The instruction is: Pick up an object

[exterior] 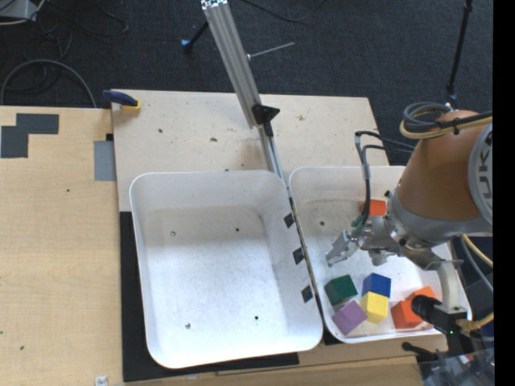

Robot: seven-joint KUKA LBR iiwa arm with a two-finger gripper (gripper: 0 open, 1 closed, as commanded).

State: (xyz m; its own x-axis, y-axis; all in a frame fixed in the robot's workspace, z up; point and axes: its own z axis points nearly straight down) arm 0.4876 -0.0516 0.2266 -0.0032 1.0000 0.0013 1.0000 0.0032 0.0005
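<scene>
Left bin [161, 215] beside right bin [318, 191]; inside right bin: gripper [342, 249] low over floor, finger state cannot tell; green cube [340, 289], purple cube [349, 317], yellow cube [375, 305], blue cube [377, 284], orange cube [406, 314] clustered along near wall

Arm [447, 179]: fat orange band, grey casing, black cables looped on top, small grey metal hand [344, 248].
</scene>
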